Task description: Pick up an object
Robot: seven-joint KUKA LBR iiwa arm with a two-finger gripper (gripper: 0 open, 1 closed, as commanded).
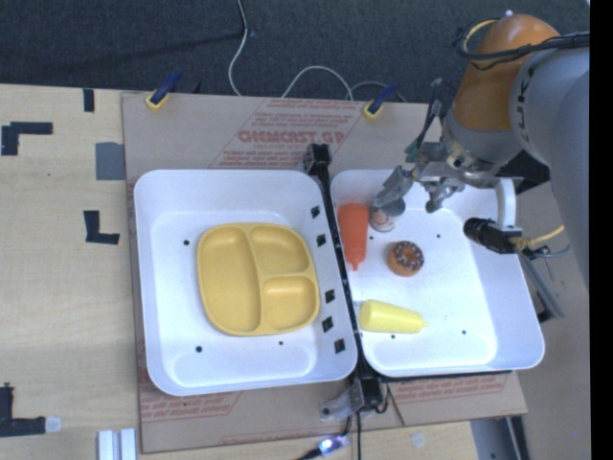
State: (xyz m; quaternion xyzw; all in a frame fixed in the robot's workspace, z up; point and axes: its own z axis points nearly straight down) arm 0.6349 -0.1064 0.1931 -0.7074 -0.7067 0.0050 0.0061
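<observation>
Over right bin: claw open above carrot, donut.

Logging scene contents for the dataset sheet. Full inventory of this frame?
white bins: 2, white, side by side on the cardboard sheet
divided plate: 1, yellow, middle of the left bin
carrot: 1, orange, right bin, along its left wall
doughnut: 1, brown with sprinkles, centre of the right bin
yellow wedge: 1, pale yellow, right bin, near its front left
small object: 1, pale, too small to identify, right bin, just under the end effector
clamps: 2, blue and yellow, on the cardboard's far edge
arm: 1, grey with orange band, reaching in from the right
end effector: 1, grey, over the right bin's far part
</observation>
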